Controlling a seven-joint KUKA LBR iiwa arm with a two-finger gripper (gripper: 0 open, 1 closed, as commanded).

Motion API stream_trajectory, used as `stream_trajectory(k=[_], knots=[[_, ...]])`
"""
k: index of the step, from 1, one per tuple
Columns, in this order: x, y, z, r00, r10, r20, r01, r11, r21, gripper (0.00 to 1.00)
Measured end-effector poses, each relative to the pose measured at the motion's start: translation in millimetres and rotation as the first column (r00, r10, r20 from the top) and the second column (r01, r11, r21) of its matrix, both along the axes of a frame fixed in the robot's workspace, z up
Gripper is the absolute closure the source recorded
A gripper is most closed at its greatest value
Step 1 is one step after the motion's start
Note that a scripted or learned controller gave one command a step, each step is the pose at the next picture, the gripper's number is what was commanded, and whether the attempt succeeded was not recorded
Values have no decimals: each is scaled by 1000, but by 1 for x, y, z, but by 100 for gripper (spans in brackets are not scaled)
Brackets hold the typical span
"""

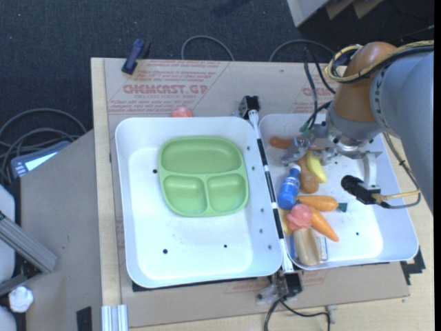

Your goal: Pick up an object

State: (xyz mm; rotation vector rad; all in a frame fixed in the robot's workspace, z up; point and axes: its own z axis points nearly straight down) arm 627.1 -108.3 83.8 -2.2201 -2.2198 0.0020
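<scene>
Setting: robotics laboratory or test cell. Evidence: one grey robot arm (406, 95) with an orange band, reaching over a workbench (207, 81) topped with a brown printed board. Two shallow white bins (138, 185) side by side, clamped together at the middle. Loose black cables (41, 133) looped on dark carpet (103, 12) around the bench. Contents are toy props: a green divided plate (203, 174) and plastic play food (310, 212), not working kitchen goods.

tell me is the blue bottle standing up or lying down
Lying down: the blue bottle rests on its side in the right bin, its white cap toward the far end.
</scene>
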Motion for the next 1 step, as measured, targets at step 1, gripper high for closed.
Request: stream_trajectory(k=[1], knots=[[3,-1,14,1000,0,9,0,1000,-3,100]])
